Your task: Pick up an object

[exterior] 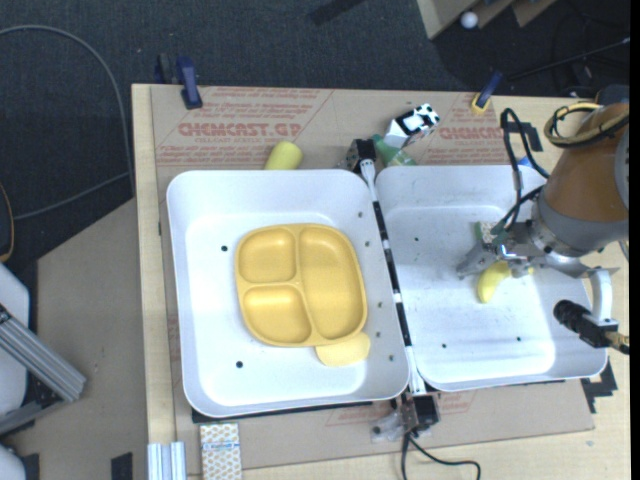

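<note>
The two-finger gripper (492, 264) sits low in the right-hand shallow white bin (440, 338), at the end of the grey arm with its orange band (590, 173) that enters from the right. Its metal fingers (472, 264) look spread, one reaching left across the bin floor, and directly at their tips lies a small yellow rounded object (489, 286), touching or nearly touching them. Whether the fingers actually close on it cannot be told; the wrist and cabling cover the other finger and the top of the object.

The left-hand shallow white bin (200, 268) holds a yellow plastic plate with three compartments (300, 284), and a pale yellow flat piece (343, 351) pokes out from beneath its lower right edge, mostly hidden. Behind the bins, on the brown cardboard sheet (150, 138), lie a yellow cylinder-like object (284, 155) and a black-and-white patterned item (415, 121), too small to identify. Red print on the cardboard reads roughly "CHEMCAST GP", repeated near the right corner, where the arm's cables cut it off.
</note>
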`<state>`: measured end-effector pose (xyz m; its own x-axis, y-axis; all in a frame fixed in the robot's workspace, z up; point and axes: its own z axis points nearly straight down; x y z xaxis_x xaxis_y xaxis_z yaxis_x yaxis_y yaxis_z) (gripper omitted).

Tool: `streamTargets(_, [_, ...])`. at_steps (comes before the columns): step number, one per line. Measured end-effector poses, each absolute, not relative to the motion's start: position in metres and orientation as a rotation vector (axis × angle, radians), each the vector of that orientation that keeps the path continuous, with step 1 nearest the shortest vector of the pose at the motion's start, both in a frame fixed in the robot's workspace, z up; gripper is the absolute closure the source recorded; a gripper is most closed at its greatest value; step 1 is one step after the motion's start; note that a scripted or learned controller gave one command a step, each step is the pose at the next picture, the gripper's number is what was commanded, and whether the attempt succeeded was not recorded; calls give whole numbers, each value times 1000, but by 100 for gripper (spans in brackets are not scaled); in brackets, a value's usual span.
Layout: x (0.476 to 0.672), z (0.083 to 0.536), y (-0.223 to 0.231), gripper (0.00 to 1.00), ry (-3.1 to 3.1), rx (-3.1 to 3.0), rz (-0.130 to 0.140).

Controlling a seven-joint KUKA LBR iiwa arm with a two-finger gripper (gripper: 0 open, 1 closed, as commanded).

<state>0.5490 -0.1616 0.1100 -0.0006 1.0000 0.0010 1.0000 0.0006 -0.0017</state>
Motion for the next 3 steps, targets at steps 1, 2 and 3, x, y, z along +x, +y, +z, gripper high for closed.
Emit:
streamTargets(1, [550,120,-162,100,-2222,-2222,-2])
streamTargets(2, [581,132,-102,100,-2223,-2222,-2])
streamTargets(3, [553,182,-157,100,-2223,-2224,0])
